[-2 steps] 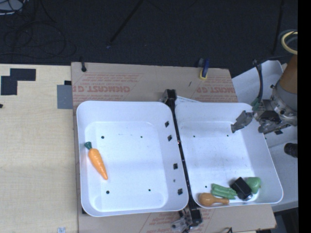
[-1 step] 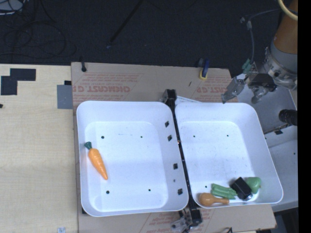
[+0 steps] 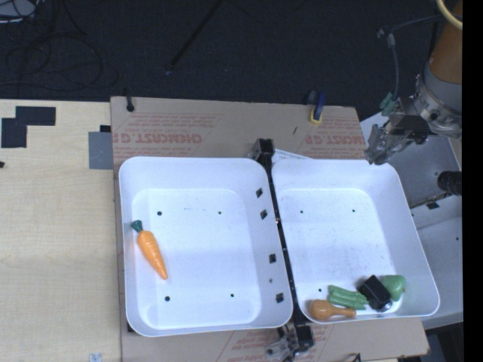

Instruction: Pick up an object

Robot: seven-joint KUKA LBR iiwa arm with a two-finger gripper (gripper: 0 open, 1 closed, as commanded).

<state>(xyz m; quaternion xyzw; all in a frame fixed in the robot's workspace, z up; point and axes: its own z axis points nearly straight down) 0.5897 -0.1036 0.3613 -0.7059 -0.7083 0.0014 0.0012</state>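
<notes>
An orange toy carrot (image 3: 152, 253) with a green top lies near the left wall of the left bin (image 3: 192, 173). In the near right corner of the right bin (image 3: 339, 173) sit a tan pear-shaped toy (image 3: 330, 311), a green pod-like toy (image 3: 347, 298), a black block (image 3: 375, 292) and a light green piece (image 3: 394, 283), bunched together. My gripper (image 3: 375, 151) hangs above the far right corner of the right bin, well away from all the objects, with nothing visible between its fingers.
Both bins rest on a cardboard sheet (image 3: 226, 130) on the bench. A blue and yellow clamp (image 3: 317, 107) stands at the sheet's far edge. A black hinge strip (image 3: 273, 232) runs between the bins. Cables lie on the dark floor behind.
</notes>
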